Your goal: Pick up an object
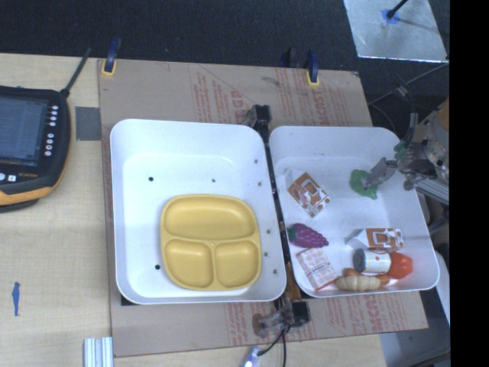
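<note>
The right bin holds several small items. A green toy lies near its right wall. My gripper reaches in from the right edge and sits right at the green toy's upper right side, low over the bin. Further left lies a white and brown packet, with a purple bunch of grapes below it. Along the front wall are a second packet, a small carton, a can, a red-orange piece and a tan bread roll.
The left bin holds a yellow compartment tray. A tablet-like pendant rests on the bench at far left. Clamps hold the cardboard sheet under the bins.
</note>
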`<action>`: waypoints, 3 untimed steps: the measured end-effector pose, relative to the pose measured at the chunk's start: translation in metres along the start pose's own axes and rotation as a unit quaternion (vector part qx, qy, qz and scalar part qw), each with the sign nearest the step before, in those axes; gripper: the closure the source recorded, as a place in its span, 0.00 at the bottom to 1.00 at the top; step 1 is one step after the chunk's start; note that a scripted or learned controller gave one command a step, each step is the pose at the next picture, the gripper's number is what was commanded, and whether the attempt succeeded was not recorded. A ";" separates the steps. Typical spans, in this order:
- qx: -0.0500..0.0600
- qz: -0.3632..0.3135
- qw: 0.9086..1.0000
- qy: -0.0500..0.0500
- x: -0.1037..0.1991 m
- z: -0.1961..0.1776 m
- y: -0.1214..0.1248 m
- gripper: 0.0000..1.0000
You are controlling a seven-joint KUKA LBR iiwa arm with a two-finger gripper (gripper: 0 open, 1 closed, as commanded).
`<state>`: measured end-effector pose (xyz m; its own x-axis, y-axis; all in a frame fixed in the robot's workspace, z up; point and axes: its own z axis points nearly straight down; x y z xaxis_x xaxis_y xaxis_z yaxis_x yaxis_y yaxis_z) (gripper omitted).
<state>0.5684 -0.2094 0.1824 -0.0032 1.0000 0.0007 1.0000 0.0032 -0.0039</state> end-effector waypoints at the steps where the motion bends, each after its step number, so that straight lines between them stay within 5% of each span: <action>1: 0.000 -0.001 1.000 -0.001 -0.003 0.060 0.049 0.00; 2: 0.000 -0.002 1.000 -0.001 -0.004 0.049 0.049 1.00; 3: 0.000 -0.002 1.000 -0.001 -0.004 0.049 0.049 0.00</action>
<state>0.6176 -0.2130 0.1335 -0.0078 1.0000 -0.0019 1.0000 0.0078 -0.0038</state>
